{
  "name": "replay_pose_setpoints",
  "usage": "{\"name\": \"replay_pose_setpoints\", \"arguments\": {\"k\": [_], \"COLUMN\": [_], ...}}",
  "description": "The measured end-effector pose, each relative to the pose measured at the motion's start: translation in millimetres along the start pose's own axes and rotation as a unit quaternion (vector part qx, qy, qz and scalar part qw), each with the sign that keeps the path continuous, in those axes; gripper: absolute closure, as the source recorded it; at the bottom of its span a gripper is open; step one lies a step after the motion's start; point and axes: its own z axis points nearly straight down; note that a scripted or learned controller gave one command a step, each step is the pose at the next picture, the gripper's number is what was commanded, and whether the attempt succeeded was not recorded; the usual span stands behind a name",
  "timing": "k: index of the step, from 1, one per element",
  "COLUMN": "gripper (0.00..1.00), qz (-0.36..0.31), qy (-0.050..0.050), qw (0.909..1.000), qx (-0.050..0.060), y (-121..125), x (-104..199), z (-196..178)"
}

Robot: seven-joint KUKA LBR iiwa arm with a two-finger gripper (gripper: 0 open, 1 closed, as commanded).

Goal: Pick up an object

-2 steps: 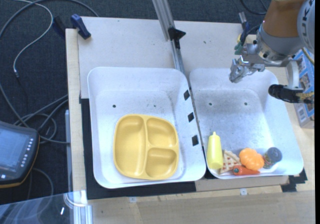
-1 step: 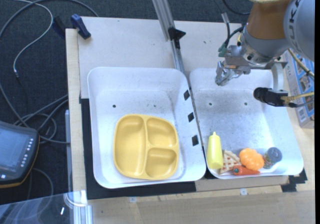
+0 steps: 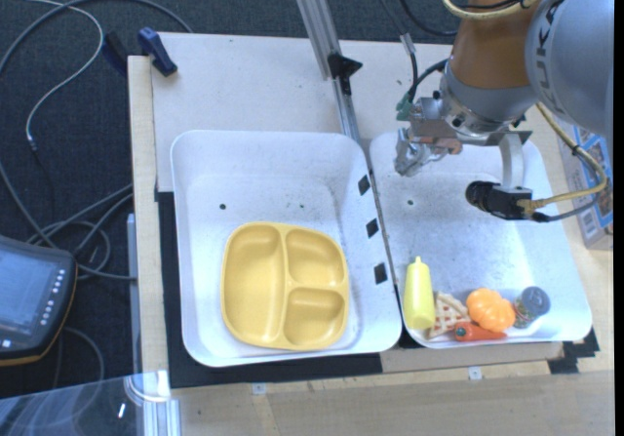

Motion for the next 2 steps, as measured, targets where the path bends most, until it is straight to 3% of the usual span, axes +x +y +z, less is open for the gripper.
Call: {"name": "replay_pose_setpoints", "arguments": {"k": [1, 2], "gripper": [1.00, 1.00], "qz": [-0.001, 0.000], "qy": [0.000, 0.000], "qw": [1.0000, 1.0000], "qx": [0.000, 0.001], "y": [-8, -35], "x": [55, 100], "z": [0, 10]}}
